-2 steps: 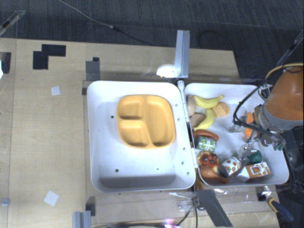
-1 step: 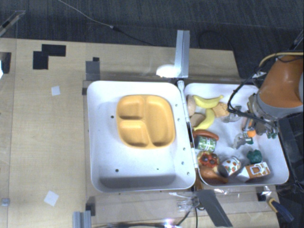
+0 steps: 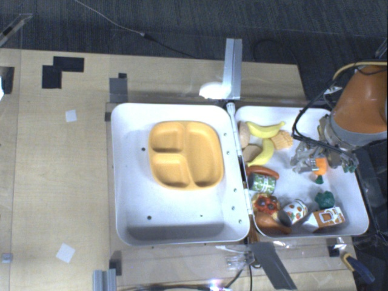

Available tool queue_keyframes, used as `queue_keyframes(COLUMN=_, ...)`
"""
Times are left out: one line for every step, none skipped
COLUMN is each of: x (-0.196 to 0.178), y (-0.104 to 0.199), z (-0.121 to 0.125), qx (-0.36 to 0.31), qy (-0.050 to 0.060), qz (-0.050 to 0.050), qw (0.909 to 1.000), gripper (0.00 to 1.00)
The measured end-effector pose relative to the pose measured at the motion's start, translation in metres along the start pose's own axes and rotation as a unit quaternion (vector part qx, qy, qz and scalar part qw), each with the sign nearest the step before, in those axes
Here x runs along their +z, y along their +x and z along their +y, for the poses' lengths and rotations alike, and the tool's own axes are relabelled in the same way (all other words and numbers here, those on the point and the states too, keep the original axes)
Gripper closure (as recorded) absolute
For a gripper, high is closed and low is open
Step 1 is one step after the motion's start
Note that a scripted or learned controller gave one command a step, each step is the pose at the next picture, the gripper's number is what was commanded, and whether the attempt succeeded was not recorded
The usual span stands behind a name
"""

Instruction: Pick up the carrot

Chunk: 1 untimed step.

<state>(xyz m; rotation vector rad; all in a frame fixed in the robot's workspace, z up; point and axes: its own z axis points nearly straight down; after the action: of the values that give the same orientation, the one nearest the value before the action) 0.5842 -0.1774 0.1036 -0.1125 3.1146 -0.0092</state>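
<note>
Arm: the grey arm [image 3: 361, 111] with its orange band was seen reaching in from the right, over the right bin's far right part.
Gripper: the gripper [image 3: 319, 164] was lowered into the right bin [image 3: 357, 220]; whether it was released or clenched could not be told.
Carrot: the carrot [image 3: 320, 167], a small orange piece, was seen in the right bin's right half, directly at the gripper's tip; whether it was grasped could not be told.
Left bin: the left bin [image 3: 130, 162] was occupied by a yellow compartment tray [image 3: 185, 154] set near its middle.
Bananas: two bananas [image 3: 265, 129] were laid at the right bin's upper left, just beside a pale cracker-like piece [image 3: 281, 140].
Other items: a green broccoli-like toy [image 3: 325, 199], an orange carton [image 3: 329, 217] and a round patterned object [image 3: 294, 211] were found along the right bin's near side.
</note>
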Motion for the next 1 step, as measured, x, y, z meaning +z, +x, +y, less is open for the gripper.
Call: queue_keyframes(x=0.0004, y=0.0001, z=0.0003, qx=0.000, qy=0.000, qz=0.000, qw=1.0000, gripper=0.00)
